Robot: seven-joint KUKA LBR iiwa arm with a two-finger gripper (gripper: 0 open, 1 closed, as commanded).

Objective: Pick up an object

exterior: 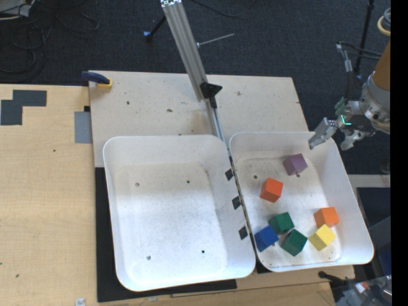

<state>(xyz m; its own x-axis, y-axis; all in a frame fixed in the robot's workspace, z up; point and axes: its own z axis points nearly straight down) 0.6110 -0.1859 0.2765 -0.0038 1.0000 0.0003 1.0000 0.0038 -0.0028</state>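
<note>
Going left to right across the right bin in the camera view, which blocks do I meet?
blue block → orange-red block → purple block → yellow block. The green pair and the orange block overlap others in order, so I left them out.

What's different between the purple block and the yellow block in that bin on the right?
The purple block is a dull violet; the yellow block is bright. The purple block sits alone near the bin's far end, closest to the claw; the yellow block lies at the near end, close beside a dark green block and an orange block. Both are small cubes of similar size, resting in the right bin.
</note>
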